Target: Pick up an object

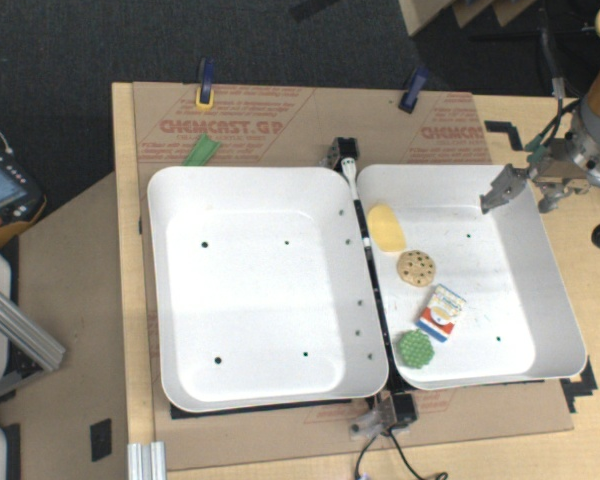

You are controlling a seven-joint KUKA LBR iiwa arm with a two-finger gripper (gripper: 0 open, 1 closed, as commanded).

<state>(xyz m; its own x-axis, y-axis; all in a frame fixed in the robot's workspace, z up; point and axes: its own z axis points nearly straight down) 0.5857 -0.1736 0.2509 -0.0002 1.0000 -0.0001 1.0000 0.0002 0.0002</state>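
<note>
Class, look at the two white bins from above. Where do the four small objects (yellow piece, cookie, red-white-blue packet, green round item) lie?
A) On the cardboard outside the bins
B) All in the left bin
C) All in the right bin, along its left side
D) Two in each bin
C: the yellow piece, cookie, packet and green round item all lie in the right bin, near its left wall.

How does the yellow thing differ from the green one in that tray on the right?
The yellow object is smooth, elongated and pale, while the green object is round with a bumpy, dotted surface. The yellow one lies near the far end of the right bin, the green one near its front edge. Both lie close to the bin's left wall.
</note>
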